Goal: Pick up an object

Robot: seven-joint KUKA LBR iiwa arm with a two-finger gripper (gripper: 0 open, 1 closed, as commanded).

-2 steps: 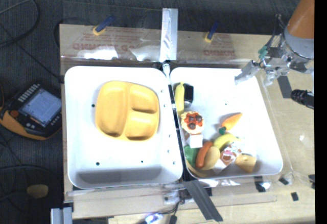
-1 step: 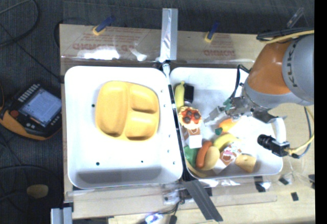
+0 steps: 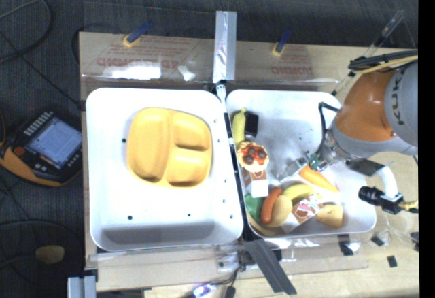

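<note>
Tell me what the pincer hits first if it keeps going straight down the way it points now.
Most likely the orange carrot: the pincer points down into the right bin and its tip sits right at the carrot's upper end. Height above it is hard to judge from this slanted view.

Yellow divided tray (image 3: pixel 168 145) in left bin (image 3: pixel 102 174); handheld pendant (image 3: pixel 42 148) on dark floor, left of bench.
</note>
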